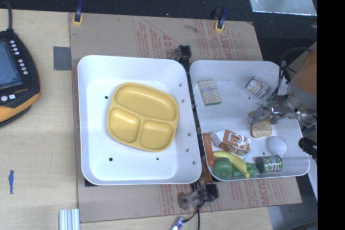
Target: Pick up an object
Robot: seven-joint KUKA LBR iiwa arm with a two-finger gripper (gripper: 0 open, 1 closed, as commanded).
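1. far left on the desk (38,169) lies one orange-and-black handheld pendant (13,81) with a screen.
2. the left bin (91,159) holds one yellow tray (143,116) with three compartments, near its middle.
3. the right bin (237,70) holds the loose things: one green patterned packet (209,92) at upper left, one small grey packet (256,86) at upper right, one tan block (261,129), one white egg-like ball (276,145), one orange-and-white wrapper (235,143), one carrot (207,147), one banana (230,161) lying over one green pepper (223,169), and one green-labelled can (269,164) on its side (along the near wall).
4. the gripper (268,111) sits at the right side of this bin, just above the tan block; how wide it stands i cannot tell, and nothing shows as held.
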